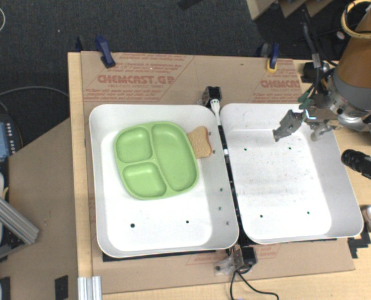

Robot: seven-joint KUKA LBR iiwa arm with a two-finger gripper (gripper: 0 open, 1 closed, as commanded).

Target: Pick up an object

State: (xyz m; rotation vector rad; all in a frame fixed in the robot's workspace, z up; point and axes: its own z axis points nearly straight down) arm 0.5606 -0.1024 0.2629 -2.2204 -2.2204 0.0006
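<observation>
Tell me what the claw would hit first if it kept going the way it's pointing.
Probably the bare floor of the right bin: the claw angles down and left over it. Depth is hard to judge.

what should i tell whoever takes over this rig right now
Pincer: over the upper part of the right bin, nothing seen between its fingers; open or shut is too unclear to call.
Things: a green divided plate lies in the left bin, with a tan sponge-like piece touching its right rim, near the divide between bins.
Done: nothing picked up yet.
Left: bring the pincer across to the left bin, grasp one thing and lift it. The tan piece looks the easier grab, though that is a guess.
</observation>
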